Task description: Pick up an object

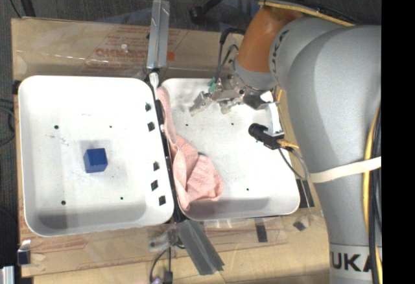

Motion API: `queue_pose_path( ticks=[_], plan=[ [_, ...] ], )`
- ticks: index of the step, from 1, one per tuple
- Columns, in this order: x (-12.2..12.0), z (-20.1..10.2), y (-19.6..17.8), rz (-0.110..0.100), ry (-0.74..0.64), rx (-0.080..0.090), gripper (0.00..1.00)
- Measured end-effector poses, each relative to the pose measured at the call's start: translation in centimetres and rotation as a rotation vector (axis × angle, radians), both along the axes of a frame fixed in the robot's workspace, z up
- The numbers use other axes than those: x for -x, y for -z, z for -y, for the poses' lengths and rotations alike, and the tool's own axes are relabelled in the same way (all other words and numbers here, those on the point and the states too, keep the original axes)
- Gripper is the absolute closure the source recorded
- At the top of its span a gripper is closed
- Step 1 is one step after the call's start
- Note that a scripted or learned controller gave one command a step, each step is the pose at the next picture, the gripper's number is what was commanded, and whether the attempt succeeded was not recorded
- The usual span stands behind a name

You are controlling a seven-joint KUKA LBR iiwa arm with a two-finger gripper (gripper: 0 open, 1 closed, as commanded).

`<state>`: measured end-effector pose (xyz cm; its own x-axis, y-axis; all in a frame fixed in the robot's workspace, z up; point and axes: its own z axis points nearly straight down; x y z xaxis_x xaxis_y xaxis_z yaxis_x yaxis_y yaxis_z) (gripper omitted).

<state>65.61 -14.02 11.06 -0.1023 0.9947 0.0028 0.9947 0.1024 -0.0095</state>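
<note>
A blue cube (96, 159) lies in the left bin (39, 211), left of its middle. A pink cloth (192, 171) is bunched along the left wall of the right bin (279, 201), trailing up toward the far corner. My gripper (213, 106) hangs over the far part of the right bin, beyond the cloth and apart from it. It is open: its two metal fingers (198, 106) are spread, with only white bin floor between them. The grey arm with its orange band (259, 39) comes in from the right.
A black connector with a yellow cable (264, 135) sticks out from the arm over the right bin's right side. Black clips (155, 166) line the divider between the bins. A grey metal bar (157, 33) stands behind the bins, on the wooden bench.
</note>
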Motion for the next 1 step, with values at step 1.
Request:
queue_pose_path(
  ticks=[1],
  plan=[
    [-0.03,-0.18,-0.60,-0.006,-0.007,-0.001,1.00]
  ],
)
